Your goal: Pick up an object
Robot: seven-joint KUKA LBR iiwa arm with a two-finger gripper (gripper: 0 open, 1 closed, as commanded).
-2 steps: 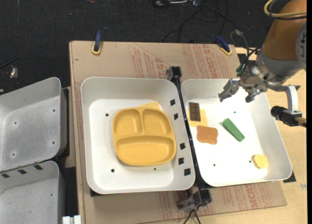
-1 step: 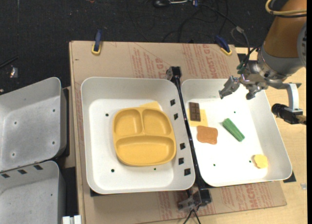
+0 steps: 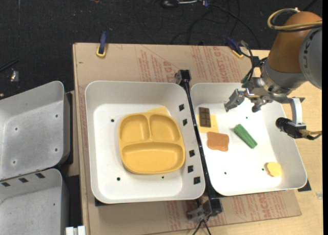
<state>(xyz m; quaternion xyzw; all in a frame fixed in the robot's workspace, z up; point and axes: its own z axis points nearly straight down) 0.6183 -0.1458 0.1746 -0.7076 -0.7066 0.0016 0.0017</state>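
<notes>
camera view: gripper (image 3: 245,102) spread wide, holding nothing, over the right bin's (image 3: 287,177) back edge. green block (image 3: 245,135) lies just toward the bin's middle from it, long axis diagonal; nearest pick candidate.

Reaches in from the right edge, upper part of the view. Arm (image 3: 297,39) grey, with an orange band above the wrist, bulking large near the camera. Narrows downward and leftward to the gripper (image 3: 246,102), held up in the air. Two fingers (image 3: 231,101) spread apart, one pointing left and down, the other shorter beside it. Nothing between them.
</notes>
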